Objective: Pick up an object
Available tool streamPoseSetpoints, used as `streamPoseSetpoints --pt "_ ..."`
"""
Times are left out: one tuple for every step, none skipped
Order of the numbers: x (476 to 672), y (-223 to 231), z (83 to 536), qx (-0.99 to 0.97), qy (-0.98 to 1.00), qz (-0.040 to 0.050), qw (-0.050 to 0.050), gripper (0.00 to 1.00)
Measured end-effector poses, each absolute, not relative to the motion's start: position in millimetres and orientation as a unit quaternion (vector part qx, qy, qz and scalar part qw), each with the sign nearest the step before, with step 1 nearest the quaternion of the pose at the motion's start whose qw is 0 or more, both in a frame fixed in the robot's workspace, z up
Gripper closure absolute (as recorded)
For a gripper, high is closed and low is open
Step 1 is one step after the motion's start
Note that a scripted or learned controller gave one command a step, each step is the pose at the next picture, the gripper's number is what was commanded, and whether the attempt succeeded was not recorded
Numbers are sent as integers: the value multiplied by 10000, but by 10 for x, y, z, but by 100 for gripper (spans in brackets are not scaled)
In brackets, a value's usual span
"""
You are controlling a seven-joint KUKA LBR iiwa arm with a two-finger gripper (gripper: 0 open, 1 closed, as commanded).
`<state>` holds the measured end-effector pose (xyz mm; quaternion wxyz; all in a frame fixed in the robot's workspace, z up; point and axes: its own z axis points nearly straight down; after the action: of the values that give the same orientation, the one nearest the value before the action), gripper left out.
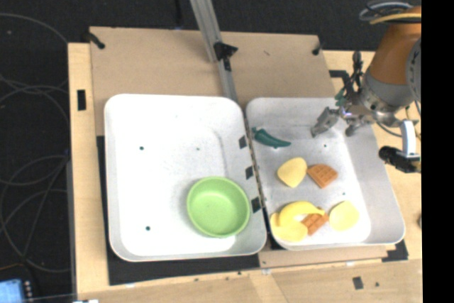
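A smooth round green plastic bowl (218, 206) sits left of the right white bin (376, 213); inside that bin lie a teal curved piece (270, 139), yellow lumps, an orange waffle-textured square (322, 175). Gripper (333, 123) spread, holding nothing.

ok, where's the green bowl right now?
The green bowl sits in the left bin, at its near right corner, beside the divider to the right bin.

Item count across both bins

Two white bins (142, 117) are being observed: one green bowl (218, 206) is being held in the left; in the right, three yellow pieces (291, 172), two orange waffle-like pieces (322, 175) and one teal piece (270, 139) are being counted. One gripper (339, 121) is being recorded.
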<state>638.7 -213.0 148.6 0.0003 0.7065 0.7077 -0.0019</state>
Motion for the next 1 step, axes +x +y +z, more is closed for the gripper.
streamPoseSetpoints --pt "6378 -2145 982 7070 7072 -21 -2 0"
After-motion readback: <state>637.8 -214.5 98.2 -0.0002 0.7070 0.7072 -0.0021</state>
